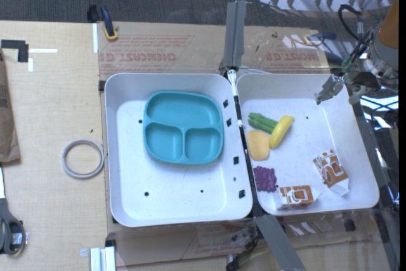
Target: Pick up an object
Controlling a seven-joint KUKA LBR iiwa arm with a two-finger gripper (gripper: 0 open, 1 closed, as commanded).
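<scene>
The objects on offer lie in the right bin (355,197). A yellow banana (281,131) rests at a slant near the bin's middle-left, its lower end touching a pale yellow rounded piece (258,145) just below it, and a green pepper-like item (262,122) lies against the banana's left side. Below these, near the bin's left wall, sits a purple bunch of grapes (265,178). Toward the front edge lies a small orange-and-white carton (296,196), and a second orange-and-white package (331,169) lies tilted to its right, apart from it, nearer the right wall. The gripper (328,91) hangs over the bin's upper right corner, well apart from all of these items and touching none of them; nothing shows between its fingers, but they are too small and dark against the clutter to tell whether they are spread or pressed together. The arm (387,41) comes in from the right above it, with cables looping around it. The left bin (120,200) sits beside the right one, their walls touching along the middle, and holds a teal divided plate (184,127) with three compartments in its upper half. On the wooden bench to the left of the bins lies a ring of tape (82,158), and a pair of scissors (9,233) lies at the lower left edge.
</scene>
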